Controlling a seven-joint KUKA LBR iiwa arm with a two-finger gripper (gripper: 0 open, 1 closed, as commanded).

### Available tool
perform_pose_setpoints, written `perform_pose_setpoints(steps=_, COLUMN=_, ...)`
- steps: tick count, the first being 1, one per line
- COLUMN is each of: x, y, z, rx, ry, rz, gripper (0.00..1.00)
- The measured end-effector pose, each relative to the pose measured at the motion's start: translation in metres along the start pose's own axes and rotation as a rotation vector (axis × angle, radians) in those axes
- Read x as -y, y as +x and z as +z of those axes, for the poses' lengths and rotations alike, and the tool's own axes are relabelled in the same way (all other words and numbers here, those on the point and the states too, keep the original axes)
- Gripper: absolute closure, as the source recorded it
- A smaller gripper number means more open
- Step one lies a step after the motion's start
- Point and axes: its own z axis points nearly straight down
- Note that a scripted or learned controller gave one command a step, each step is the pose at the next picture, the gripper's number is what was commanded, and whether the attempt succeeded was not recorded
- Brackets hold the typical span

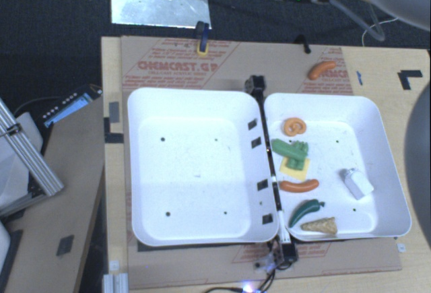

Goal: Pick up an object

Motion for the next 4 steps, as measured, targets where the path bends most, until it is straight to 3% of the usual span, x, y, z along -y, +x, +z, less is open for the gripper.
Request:
perform_pose_setpoints(steps=1, x=-0.006, y=0.032, z=0.229, rx=0.008, ry=0.029, rz=0.0, gripper=1.0)
perform_pose_setpoints(steps=2, x=-0.012, y=0.032, z=0.052, rx=-0.002, ry=-0.006, rz=0.0, gripper=1.0)
perform_pose_setpoints(steps=3, x=-0.012, y=0.032, z=0.005, rx=0.002, ry=0.007, rz=0.0, gripper=1.0)
perform_pose_setpoints(steps=4, x=-0.011, y=-0.057, z=0.075, rx=0.008, ry=0.02, rz=0.013, gripper=1.0)
